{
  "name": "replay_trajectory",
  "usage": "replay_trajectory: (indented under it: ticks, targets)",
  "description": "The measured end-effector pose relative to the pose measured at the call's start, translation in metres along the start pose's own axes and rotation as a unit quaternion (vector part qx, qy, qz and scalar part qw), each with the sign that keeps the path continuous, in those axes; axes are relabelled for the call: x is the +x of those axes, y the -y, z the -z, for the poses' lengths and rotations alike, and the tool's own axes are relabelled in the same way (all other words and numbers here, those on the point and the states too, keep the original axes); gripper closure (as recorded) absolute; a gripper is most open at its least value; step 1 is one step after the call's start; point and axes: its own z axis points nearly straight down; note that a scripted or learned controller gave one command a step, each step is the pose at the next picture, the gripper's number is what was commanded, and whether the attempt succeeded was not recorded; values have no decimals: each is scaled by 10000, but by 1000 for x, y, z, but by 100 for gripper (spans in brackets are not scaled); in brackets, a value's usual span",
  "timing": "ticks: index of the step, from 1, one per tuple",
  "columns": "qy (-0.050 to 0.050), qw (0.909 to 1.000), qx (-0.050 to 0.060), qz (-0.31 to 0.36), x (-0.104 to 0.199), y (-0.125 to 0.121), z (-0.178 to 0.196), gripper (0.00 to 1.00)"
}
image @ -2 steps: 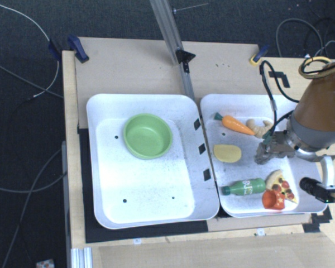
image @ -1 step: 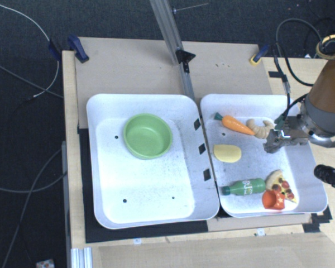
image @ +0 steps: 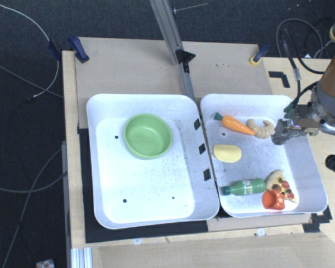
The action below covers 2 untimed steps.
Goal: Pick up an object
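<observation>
The likeliest target is the beige knobbly toy [image: 262, 128], a curled, shrimp-like piece lying in the upper part of the right bin [image: 318, 194]. Its long axis runs roughly from 9 to 3 o'clock, with the curled end dipping toward 5 o'clock. It lies just at 9 o'clock from the end effector [image: 280, 134], so near that they seem almost to touch, though I cannot tell whether there is contact. The toy is beside the tip, not between the fingers, so nothing is held. Whether the end effector is spread or closed cannot be told at this slant and blur.

At 9 o'clock from the toy, its tip nearly meeting it, lies the carrot [image: 235, 124], angled from 10 to 4 o'clock with its green top at the 10 o'clock end. Toward 7 o'clock of the toy sits the yellow lemon-like piece [image: 227, 153]. Further toward 6 o'clock, near the bin's lower edge, lie the green bottle [image: 244, 187] on its side, axis 9 to 3, and a pizza slice [image: 276, 180] with a red piece [image: 273, 200] just beside it.

In my judgement, the coming move turns on a short shift toward 9 o'clock, with the fingers set across the toy's long axis.

The left bin [image: 100, 166] holds a green bowl [image: 148, 135]. Both bins rest on the worktop [image: 128, 66].
</observation>
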Motion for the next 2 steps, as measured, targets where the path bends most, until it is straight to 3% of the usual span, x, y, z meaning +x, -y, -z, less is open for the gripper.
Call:
replay_trajectory:
  ticks: [1, 2]
  targets:
    - [-31, 10000, 83, 24, 53, -10, -13, 100]
    - [-13, 10000, 27, 27, 105, -30, -6, 100]
